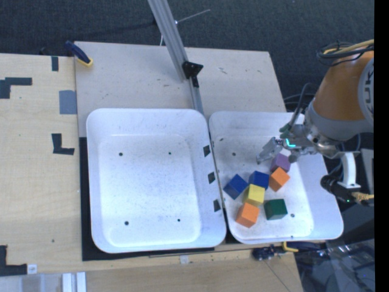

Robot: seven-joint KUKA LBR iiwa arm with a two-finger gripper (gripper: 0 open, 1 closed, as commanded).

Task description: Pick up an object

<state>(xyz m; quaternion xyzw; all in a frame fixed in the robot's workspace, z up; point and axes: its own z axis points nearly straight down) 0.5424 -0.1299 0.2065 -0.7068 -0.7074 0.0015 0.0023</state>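
Note:
Several small cubes lie clustered in the right bin (pixel 316 224): a purple one (pixel 281 162), two orange ones (pixel 279 179) (pixel 247 214), two blue ones (pixel 259 179) (pixel 235 186), a yellow one (pixel 256 194) and a green one (pixel 275 209). My gripper (pixel 279 152) hangs over the upper right of the cluster with its fingers spread. One grey finger (pixel 265 153) points left. The purple cube sits just below the fingertips, and I see no cube clamped between them.
The left bin (pixel 97 132) lies beside the right one, with a shared rim between them. A slanted metal pole (pixel 173 38) rises behind the bins. The arm's grey and orange body (pixel 343 102) overhangs the right bin's right side.

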